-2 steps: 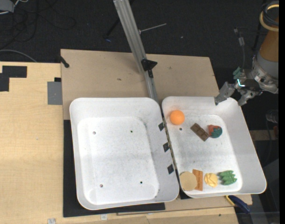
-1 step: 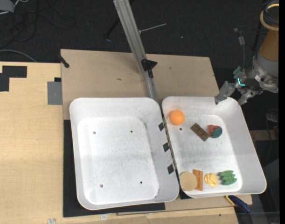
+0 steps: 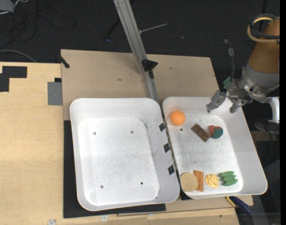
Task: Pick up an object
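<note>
Dark floor with loose cables rings the wooden surface (image 3: 110,74), and from my seat I see a metal rail (image 3: 133,36) slanting down from twelve o'clock to the seam between the bins. Left bin (image 3: 82,121) sits at nine o'clock of that seam. Right bin (image 3: 245,158) carries everything I could pick: an orange ball (image 3: 177,118) near its upper left corner, a brown block (image 3: 200,132) at four o'clock of the ball, and a red and teal toy (image 3: 216,131) just beside the block. Along the near wall lie a tan disc (image 3: 189,182), an orange-brown slab (image 3: 199,180) touching it, a yellow piece (image 3: 211,180) and a green piece (image 3: 228,177). My gripper (image 3: 224,105) hangs over the far rim at one o'clock of the toy, fingers spread, pinching nothing. Nothing stands between it and the toy.
</note>
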Controlling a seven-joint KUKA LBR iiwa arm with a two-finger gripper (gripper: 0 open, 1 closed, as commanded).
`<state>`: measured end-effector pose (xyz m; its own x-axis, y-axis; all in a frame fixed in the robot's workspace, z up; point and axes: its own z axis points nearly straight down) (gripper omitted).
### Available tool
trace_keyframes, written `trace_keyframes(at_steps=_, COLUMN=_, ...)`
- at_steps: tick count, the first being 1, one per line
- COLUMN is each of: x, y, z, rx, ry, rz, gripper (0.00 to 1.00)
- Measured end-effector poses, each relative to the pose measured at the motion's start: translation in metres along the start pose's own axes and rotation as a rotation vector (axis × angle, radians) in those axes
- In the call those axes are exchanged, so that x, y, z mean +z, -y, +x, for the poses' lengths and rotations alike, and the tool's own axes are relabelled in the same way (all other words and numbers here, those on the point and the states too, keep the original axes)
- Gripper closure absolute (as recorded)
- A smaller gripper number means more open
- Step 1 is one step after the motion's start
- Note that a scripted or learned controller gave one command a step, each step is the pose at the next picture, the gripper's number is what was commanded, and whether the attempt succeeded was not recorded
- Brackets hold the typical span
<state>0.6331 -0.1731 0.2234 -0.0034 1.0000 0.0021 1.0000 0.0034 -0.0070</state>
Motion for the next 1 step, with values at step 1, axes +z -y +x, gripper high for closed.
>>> trace_keyframes(at_steps=1, x=0.0602, y=-0.0030, z=-0.0066, rx=0.003, ry=0.000, rz=0.002, gripper=0.00)
